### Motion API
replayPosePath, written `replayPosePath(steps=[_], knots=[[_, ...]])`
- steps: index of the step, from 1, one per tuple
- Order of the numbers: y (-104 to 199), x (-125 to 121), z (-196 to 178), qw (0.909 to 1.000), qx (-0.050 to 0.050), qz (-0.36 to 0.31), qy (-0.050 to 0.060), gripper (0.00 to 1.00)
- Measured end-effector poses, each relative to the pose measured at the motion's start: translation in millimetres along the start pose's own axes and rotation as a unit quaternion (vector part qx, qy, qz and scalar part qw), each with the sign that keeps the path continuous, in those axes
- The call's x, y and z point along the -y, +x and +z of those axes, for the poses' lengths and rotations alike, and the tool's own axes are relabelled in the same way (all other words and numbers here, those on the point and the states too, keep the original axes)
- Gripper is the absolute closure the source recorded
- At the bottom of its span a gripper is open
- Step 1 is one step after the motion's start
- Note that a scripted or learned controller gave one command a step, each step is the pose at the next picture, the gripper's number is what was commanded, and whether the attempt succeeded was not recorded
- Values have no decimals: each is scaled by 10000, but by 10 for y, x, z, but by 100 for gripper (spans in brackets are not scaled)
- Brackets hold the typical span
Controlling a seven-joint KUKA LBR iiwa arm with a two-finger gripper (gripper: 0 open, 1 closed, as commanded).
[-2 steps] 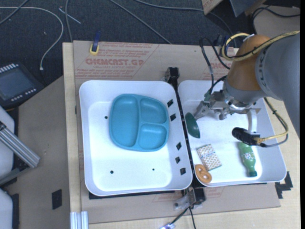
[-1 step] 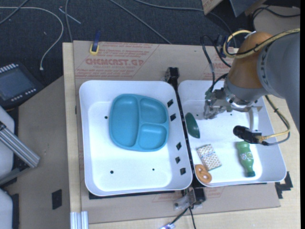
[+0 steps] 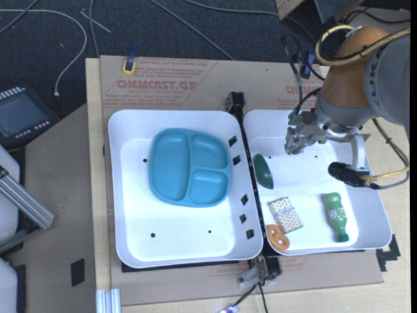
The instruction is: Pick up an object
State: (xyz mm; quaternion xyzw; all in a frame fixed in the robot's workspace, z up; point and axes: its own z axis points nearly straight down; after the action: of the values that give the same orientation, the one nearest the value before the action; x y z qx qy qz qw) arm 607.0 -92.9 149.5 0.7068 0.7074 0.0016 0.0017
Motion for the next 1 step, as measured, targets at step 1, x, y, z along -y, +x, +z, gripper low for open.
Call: replayPosePath(steps=[1], knots=[[-85, -81, -544, 10000, 5, 2, -13, 100]])
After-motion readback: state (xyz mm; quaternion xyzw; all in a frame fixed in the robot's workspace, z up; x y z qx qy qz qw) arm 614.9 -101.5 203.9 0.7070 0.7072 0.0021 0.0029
